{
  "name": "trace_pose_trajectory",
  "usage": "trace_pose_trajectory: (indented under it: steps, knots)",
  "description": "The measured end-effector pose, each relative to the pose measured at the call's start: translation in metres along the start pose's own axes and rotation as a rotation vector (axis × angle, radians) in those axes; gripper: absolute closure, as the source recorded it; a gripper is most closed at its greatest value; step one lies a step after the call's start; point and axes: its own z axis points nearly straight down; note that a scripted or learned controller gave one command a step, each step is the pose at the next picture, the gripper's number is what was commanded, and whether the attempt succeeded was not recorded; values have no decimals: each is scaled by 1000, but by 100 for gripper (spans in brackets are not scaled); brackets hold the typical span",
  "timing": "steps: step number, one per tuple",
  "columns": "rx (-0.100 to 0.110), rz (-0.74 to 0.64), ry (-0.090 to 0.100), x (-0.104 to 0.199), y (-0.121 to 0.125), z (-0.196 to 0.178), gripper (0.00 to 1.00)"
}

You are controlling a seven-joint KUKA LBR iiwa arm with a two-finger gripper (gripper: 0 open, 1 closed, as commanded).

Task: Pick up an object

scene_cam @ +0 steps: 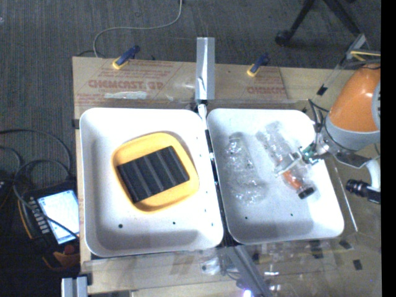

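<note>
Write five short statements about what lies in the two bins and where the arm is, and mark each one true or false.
1. A yellow tray with a black ridged insert lies in the left bin. True.
2. The yellow tray lies in the right bin. False: it lies in the left bin.
3. Clear plastic items lie in the right bin. True.
4. The arm hangs over the left bin. False: it is at the right bin's right edge.
5. Two blue and yellow clamps sit at the far edge of the bench. True.
</note>
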Motion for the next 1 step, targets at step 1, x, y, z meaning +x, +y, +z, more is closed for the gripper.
trace_pose_trajectory:
  steps: [1]
  knots:
    - [-8, -65, -3, -11, -1, 35, 0]
